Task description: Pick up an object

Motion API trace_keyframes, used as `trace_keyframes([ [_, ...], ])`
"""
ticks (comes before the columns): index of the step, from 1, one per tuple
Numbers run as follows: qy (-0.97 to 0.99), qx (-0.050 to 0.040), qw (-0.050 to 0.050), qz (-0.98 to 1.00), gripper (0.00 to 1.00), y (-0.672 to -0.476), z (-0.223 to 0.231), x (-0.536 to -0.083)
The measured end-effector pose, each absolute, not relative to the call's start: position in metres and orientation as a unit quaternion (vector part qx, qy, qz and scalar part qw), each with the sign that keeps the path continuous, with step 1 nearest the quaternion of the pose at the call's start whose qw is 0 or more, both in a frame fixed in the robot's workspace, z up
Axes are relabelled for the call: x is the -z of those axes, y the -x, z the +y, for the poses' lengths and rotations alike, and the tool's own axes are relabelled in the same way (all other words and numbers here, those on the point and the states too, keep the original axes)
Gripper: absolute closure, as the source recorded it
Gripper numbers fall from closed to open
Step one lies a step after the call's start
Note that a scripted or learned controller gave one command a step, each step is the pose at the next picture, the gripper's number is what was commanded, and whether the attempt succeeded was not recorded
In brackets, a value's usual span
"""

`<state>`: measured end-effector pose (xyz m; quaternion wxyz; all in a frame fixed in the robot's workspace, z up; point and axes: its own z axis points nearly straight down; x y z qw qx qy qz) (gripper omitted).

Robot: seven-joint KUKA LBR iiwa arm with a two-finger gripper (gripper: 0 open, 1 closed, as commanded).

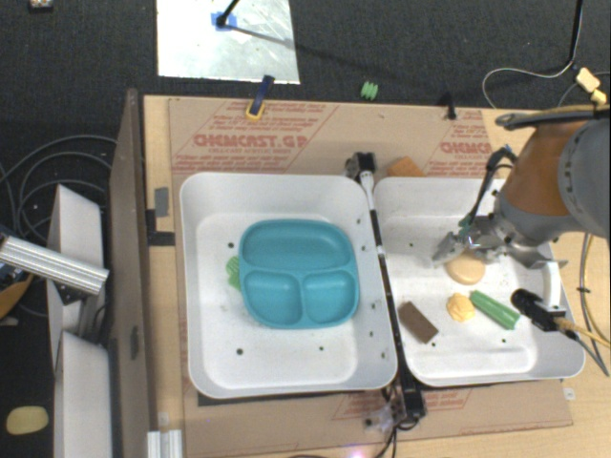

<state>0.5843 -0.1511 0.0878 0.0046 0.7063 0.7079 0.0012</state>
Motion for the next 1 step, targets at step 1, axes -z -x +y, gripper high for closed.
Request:
trace_keyframes([
  [1, -0.706, -0.0019, 0.003, 0.708, 1.0, -0.5846, -0.1505, -0.0997],
])
